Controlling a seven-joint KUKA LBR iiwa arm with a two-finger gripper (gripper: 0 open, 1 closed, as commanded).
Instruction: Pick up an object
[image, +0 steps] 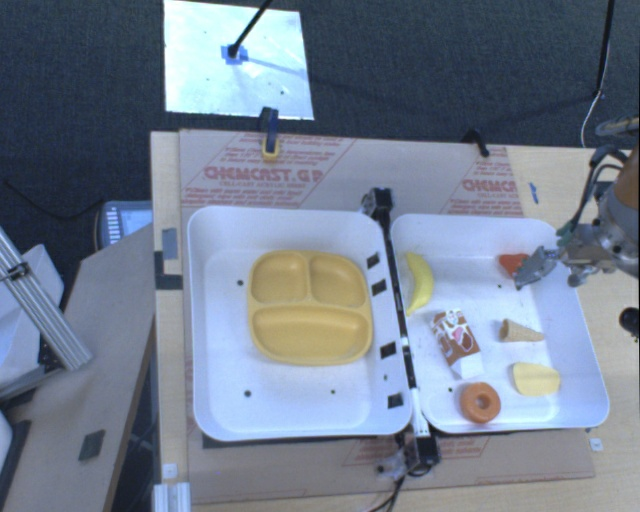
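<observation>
The hand (533, 268) hovers at the right bin's (590, 400) far right corner, just beside the red piece (513, 263), seemingly lining up a grasp; whether it is apart or together, I cannot tell.

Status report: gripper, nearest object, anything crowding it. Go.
Gripper low over right bin, far corner. Red piece right beside it, not gripped. Banana, cone stand apart.

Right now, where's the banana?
The banana lies in the right bin, against its left wall, just above the snack packet.
</observation>
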